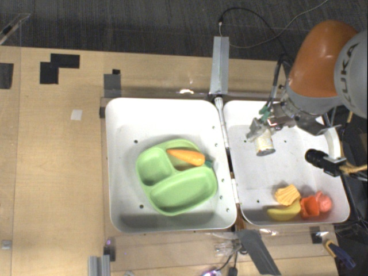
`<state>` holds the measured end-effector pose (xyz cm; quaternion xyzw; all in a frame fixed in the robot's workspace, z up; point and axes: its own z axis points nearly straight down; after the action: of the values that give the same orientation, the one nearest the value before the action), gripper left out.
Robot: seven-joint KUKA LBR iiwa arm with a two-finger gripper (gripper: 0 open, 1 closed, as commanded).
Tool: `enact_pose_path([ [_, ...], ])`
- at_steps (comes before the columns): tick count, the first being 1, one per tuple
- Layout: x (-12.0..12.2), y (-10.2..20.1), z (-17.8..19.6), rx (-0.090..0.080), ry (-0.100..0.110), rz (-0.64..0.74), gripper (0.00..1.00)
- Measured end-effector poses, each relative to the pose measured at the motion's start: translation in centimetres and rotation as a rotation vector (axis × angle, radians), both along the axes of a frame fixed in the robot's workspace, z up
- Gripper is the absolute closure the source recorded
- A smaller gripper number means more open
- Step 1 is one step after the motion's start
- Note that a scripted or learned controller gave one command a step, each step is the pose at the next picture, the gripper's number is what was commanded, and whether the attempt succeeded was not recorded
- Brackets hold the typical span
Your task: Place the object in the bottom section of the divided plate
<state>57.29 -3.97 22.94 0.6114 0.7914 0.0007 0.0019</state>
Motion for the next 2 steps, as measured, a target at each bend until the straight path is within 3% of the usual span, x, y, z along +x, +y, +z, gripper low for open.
enact_pose_path([
  [1, -3.5, 5.2, 4.2, 0.004, 0.0, -0.629, 1.0],
  [2, -8.6, 13.0, 1.3, 0.004, 0.004, -0.893, 1.0],
])
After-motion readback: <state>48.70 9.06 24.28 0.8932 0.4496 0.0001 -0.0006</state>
